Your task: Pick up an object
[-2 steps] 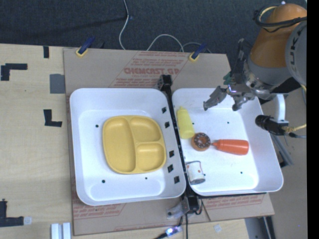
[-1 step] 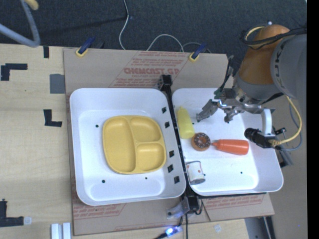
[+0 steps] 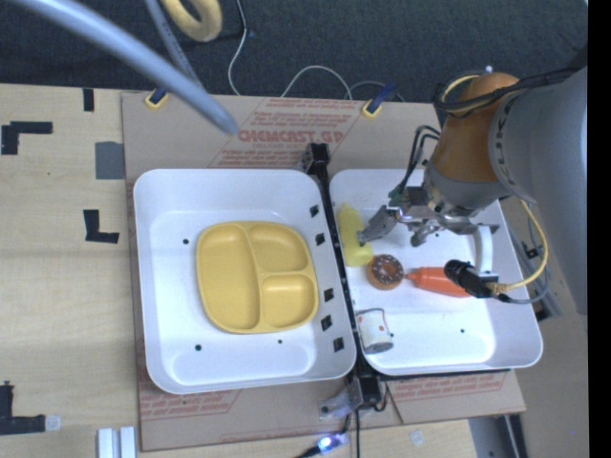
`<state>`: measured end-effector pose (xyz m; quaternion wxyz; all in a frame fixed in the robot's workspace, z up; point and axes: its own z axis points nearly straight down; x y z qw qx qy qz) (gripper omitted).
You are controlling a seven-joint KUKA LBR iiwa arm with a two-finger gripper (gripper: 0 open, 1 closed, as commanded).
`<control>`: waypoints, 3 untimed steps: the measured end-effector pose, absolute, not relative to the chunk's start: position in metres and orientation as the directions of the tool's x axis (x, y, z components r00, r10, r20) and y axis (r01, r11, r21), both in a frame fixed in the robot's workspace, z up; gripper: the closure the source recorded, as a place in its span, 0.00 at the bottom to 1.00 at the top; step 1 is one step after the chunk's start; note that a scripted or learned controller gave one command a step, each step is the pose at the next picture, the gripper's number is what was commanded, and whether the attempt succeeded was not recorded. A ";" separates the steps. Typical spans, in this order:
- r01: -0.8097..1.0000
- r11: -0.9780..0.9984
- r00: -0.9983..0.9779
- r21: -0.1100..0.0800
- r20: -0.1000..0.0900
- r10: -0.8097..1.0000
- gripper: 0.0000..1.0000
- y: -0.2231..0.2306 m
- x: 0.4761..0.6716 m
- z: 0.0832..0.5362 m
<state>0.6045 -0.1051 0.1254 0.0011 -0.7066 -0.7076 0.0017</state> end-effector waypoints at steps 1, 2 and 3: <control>1.000 0.005 -0.005 0.019 0.003 1.000 0.00 -0.101 0.611 0.106; 1.000 0.003 -0.003 -0.004 0.002 1.000 1.00 -0.103 0.604 0.105; 1.000 0.002 -0.002 0.001 0.001 1.000 1.00 -0.102 0.603 0.147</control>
